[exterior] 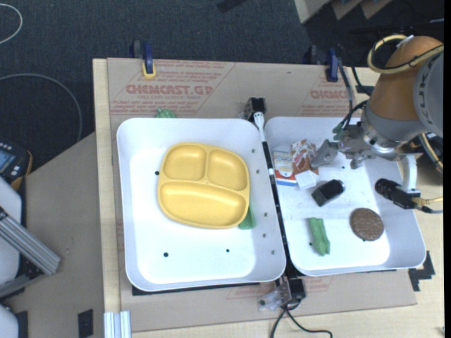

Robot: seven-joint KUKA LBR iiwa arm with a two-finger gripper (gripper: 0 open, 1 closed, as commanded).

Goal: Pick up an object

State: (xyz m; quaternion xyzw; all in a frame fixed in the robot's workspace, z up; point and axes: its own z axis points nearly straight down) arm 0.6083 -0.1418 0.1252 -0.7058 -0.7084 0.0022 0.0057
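White bins side by side on a cardboard-covered bench. Nearest in the right bin (416, 248): green pod-shaped toy (319, 235) and brown round disc (367, 224). Beyond them, black block (328, 191); then a small red-white-blue packet (287, 170) and a brownish wrapper (303, 153) near the divider. Left bin (141, 259) holds a yellow divided plate (204, 185).

Gripper (331, 152) hangs low over the right bin's far half. Whether it is wide or narrow, cannot tell. Nothing seen held; pick judged not yet done. Black block lies just at its 6 o'clock, wrapper at 9, disc well off toward 5.
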